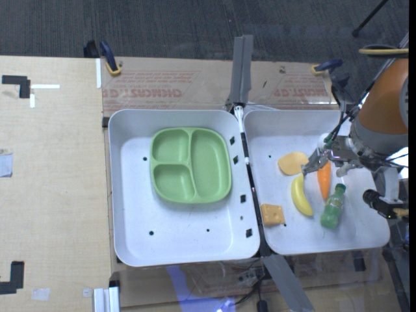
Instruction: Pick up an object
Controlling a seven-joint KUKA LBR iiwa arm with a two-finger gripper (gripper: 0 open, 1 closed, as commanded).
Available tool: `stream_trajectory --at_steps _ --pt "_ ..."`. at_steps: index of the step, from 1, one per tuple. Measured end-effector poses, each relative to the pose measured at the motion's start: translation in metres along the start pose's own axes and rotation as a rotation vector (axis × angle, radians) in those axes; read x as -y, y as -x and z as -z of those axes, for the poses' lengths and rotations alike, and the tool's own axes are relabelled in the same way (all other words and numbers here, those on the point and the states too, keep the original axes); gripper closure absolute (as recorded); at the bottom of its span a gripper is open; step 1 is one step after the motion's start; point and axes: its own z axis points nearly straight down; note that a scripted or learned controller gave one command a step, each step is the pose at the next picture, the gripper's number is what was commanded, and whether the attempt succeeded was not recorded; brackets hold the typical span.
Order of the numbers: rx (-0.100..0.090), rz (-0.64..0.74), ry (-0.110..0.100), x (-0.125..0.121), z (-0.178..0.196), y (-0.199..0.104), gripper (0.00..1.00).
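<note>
In the right bin (279, 135) lie an orange carrot (324, 181), a yellow banana (300, 196), a green bottle (332, 207), a pale yellow chip-like piece (292, 163) and a tan cracker (272, 214). My gripper (327, 159) hangs just above the carrot's upper end, reaching in from the right. Its dark fingers sit around the carrot's top, and their tips blend with it.
The left bin (130, 226) holds a green three-compartment plate (191, 165). A grey divider bar (241, 70) rises between the bins at the back. Blue clamps (109, 57) sit at the bench's rear corners. A cardboard sheet lies behind the bins.
</note>
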Motion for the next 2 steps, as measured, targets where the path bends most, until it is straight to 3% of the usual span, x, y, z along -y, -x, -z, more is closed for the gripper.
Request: stream_trajectory --at_steps 1,2 --pt "-0.001 0.031 -0.001 0.0174 -0.0523 -0.0046 0.00" --pt "-0.001 0.030 -0.003 0.0178 -0.0437 -0.0037 1.00"
